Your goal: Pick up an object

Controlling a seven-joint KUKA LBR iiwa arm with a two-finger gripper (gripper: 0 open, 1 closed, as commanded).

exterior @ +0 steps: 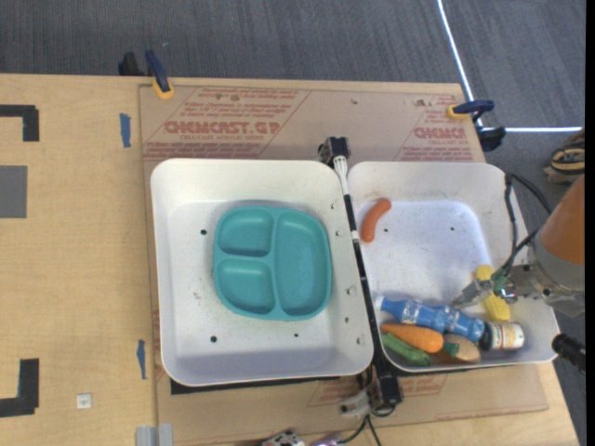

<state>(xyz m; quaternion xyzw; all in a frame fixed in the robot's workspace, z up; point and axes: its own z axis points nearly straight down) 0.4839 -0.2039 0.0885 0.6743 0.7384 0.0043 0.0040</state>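
A brown board (pixel 307 119) under two white bins reads "CHEMCAST GP" in red. The left bin (pixel 177 277) holds a teal divided plate (pixel 272 261). The right bin (pixel 437 203) holds an orange sausage (pixel 374 219) near its far left, and along its near edge a blue bottle (pixel 432 317), a carrot (pixel 414 337) and a small jar (pixel 507 336). The arm enters from the right; its gripper (pixel 491 289) hangs low just above the jar, whether apart or together I cannot tell.

Robotics lab test bench.
Clamped cardboard sheet (pixel 307 119) under two white bins (pixel 177 249); grey carpet floor (pixel 279 17) with white tape line (pixel 451 35) behind.
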